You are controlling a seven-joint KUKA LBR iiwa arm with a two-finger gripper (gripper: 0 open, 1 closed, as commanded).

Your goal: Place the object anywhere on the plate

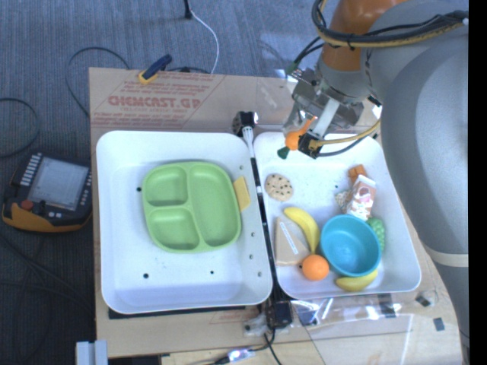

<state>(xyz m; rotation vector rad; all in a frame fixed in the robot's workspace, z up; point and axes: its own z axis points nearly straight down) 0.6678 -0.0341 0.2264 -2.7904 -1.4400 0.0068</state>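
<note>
Grey carpet, cardboard-topped bench, two white bins. Your gripper (297, 141) is clamped on a small orange-and-green carrot (288, 144), held above the right bin's (327, 175) far-left corner. Green plate (190, 204) in the left bin (122, 152) has nothing on it. Pick looks done. You've got the carry across and the release left.

One fixed cam above the tabletop (152, 101), looking down at a slant: far edge sits toward frame top, with carpet floor (46, 36) showing beyond it and down the left side. Mid range, so the left bin (122, 280) and right bin (319, 177) both fit whole, roughly centred. The arm (426, 90) comes in from frame right, large and close to the lens.
</note>
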